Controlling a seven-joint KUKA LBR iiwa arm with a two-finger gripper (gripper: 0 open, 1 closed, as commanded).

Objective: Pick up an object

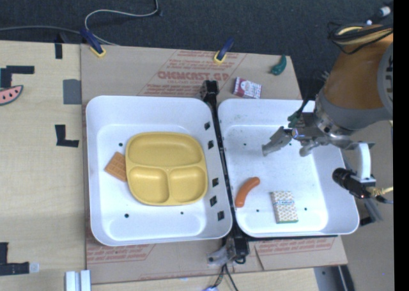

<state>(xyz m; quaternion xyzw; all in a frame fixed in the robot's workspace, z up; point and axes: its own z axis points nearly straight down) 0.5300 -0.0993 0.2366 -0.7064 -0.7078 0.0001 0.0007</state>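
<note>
Under the yellow tray (167, 168), a tan cracker (116, 167) lies half hidden.

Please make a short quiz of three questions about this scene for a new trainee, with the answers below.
1. True or false: the yellow tray lies in the right bin.
2. Which lies nearer the orange sausage? A: small box; B: red packet.
3. Fill in: the gripper hangs over the ____ bin.

Key: 1 false, it lies in the left bin; 2 A; 3 right.
</note>
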